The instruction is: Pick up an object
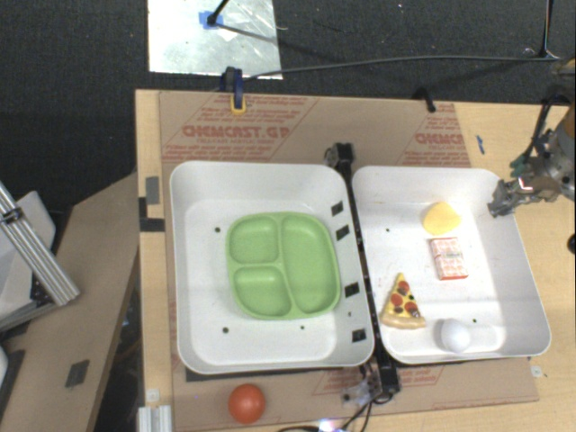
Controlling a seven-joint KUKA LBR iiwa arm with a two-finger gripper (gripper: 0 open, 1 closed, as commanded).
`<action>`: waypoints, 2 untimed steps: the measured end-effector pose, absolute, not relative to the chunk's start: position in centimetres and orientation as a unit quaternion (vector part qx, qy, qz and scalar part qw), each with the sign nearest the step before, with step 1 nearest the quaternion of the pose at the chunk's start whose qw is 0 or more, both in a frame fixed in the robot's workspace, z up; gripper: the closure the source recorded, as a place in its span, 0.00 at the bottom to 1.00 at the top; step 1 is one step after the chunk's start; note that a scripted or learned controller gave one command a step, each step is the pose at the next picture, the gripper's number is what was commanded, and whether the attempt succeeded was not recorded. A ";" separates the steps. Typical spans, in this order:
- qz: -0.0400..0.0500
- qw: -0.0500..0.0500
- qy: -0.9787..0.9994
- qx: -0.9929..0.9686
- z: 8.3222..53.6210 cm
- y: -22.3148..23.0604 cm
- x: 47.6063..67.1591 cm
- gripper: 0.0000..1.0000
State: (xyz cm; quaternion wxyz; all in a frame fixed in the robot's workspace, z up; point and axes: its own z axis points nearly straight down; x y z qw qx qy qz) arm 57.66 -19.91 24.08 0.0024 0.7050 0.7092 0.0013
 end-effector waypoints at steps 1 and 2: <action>0.002 0.000 0.711 0.703 24.4 -13.6 58.1 1.00; 0.002 0.000 0.711 0.703 23.5 -7.5 58.8 1.00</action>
